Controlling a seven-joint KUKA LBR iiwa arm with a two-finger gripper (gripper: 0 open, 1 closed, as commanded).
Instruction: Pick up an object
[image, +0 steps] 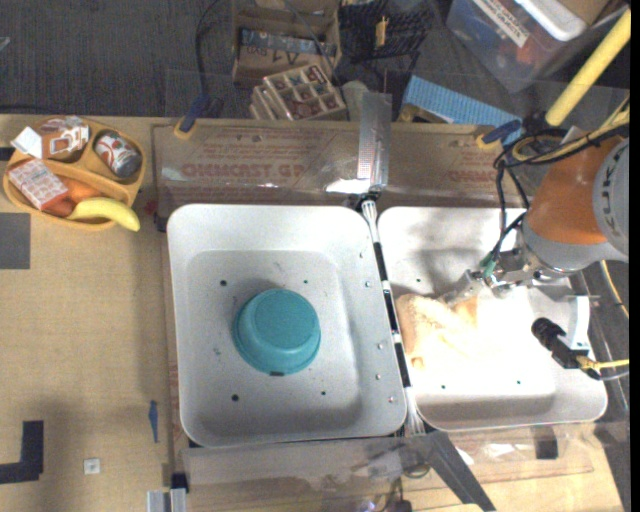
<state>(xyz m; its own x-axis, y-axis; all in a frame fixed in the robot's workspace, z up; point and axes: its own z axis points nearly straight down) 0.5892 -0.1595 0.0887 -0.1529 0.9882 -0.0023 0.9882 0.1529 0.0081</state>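
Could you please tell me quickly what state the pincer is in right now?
Pincer: cannot be told; it hangs over the right white bin, beside the pale yellowish soft object.

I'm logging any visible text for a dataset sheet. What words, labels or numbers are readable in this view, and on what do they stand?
"UK", partial and cut off at the frame edge: on the grey arm, beside its orange band.
Reddish printed lettering along the cardboard strip behind the bins: too blurred to read.
Labels on the packets in the yellow tray at far left: too small to read.
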